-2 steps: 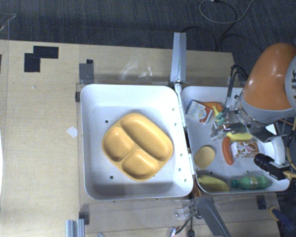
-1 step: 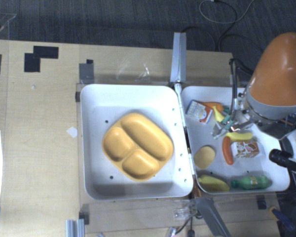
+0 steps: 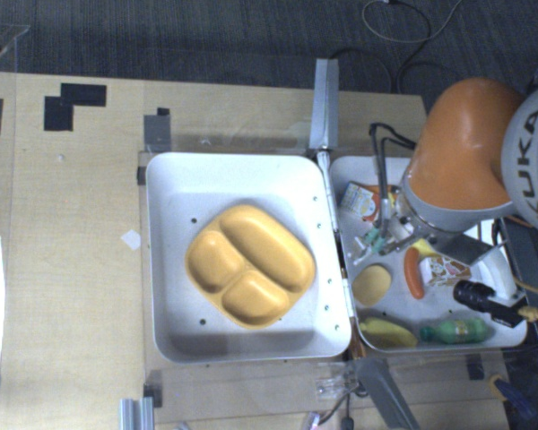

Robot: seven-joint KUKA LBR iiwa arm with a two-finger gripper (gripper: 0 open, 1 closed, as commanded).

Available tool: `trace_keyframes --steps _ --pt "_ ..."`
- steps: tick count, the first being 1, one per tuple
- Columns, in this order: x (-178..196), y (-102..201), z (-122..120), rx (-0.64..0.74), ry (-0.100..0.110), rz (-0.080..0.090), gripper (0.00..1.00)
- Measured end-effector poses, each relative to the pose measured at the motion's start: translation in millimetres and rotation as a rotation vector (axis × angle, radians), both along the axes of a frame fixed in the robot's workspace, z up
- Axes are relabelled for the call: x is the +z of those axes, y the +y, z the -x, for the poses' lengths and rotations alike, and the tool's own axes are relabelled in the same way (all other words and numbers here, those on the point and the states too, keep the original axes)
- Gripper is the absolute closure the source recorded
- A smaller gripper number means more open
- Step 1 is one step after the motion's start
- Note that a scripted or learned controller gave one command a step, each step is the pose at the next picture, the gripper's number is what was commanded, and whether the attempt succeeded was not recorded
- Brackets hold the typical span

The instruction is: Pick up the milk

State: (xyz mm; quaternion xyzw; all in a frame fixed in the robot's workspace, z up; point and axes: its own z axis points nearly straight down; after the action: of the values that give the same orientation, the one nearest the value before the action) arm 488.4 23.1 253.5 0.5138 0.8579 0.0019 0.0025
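A small white carton with red and orange print, which looks like the milk (image 3: 360, 200), lies in the upper left corner of the right bin (image 3: 511, 339). The arm's orange band and grey wrist (image 3: 462, 150) hang over the upper right of that bin and hide what is beneath. The gripper (image 3: 390, 234) reaches down from under the wrist, just right of and below the carton, among dark cables and a green-tinted item (image 3: 371, 237). Nothing can be seen between it and the carton.
The left bin (image 3: 166, 330) holds a yellow three-part plate (image 3: 249, 263). In the right bin lie a round tan item (image 3: 372, 283), a red sausage (image 3: 414, 272), a white printed packet (image 3: 445, 268), a banana (image 3: 387, 332) and a green bottle (image 3: 455, 331).
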Motion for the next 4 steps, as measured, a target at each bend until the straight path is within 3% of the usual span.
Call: trace_keyframes --steps 1,2,4 --pt "-43 52 1 -0.017 0.003 -0.001 1.00" --pt "-27 85 1 0.171 0.002 0.000 1.00" --pt "-5 86 -3 0.173 -0.008 -0.003 1.00"
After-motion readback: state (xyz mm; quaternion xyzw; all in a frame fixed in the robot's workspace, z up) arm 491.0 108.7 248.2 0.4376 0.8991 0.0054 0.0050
